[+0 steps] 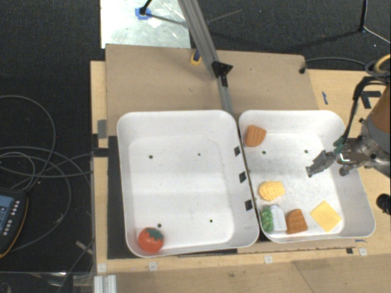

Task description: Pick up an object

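Observation:
My gripper hangs over the right side of the right bin, open, with nothing between its fingers. In that bin lie an orange pastry at the far left corner, a yellow corn cob at the left wall, and along the front a green vegetable, a small white carton, a brown bread piece and a yellow cheese slice. The cheese slice sits below the gripper, apart from it. A red tomato rests in the front left corner of the left bin.
A grey pole slants in from the top and ends near the gap between the two bins. The bench edge runs close behind the bins. Cables and a handheld pendant lie on the floor to the left.

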Robot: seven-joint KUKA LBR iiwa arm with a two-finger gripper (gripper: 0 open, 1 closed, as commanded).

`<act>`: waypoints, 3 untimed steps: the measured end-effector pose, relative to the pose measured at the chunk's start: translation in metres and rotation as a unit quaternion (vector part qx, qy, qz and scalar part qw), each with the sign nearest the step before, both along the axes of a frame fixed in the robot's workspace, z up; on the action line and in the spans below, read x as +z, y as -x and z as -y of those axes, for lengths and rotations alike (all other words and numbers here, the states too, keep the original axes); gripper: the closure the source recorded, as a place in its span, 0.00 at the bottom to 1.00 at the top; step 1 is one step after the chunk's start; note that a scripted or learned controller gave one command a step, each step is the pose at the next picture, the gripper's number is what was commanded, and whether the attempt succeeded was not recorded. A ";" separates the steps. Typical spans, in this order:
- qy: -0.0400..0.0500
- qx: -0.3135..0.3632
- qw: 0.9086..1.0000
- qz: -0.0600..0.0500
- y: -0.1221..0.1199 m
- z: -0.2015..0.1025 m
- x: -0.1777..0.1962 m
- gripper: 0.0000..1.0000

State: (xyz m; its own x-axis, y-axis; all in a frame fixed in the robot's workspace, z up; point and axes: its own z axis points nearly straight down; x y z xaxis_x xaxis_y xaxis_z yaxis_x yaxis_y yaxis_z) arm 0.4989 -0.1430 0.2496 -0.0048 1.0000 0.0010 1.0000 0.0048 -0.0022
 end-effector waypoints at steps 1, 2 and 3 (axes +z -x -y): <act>0.000 -0.001 1.000 0.002 -0.001 0.000 0.002 0.00; 0.000 -0.002 1.000 0.000 0.000 -0.003 -0.040 0.00; 0.000 -0.002 1.000 0.000 -0.008 0.003 -0.091 0.00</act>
State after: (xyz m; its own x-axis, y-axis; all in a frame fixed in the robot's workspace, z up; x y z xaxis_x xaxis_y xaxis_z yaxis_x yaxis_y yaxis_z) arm 0.5065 -0.1460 0.1588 -0.0007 1.0000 0.0007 1.0000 0.0007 -0.0029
